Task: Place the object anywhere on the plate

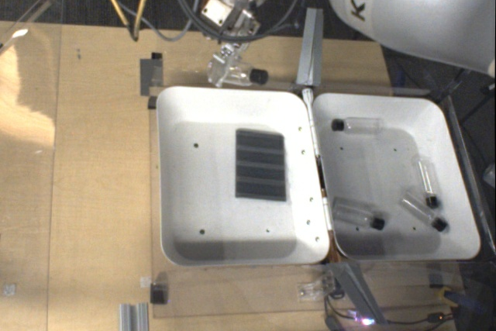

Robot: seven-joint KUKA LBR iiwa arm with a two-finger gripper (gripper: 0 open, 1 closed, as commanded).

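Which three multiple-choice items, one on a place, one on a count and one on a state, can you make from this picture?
1. The dark ribbed plate lies: A in the left bin; B in the right bin; C on the bench.
2. Capped vials in the right bin: A two; B four; C six.
3. Those vials: A stand upright; B lie on their sides; C are stacked.
Key: A, the plate sits in the middle of the left bin; B, four black caps show there; B, each tube lies flat.
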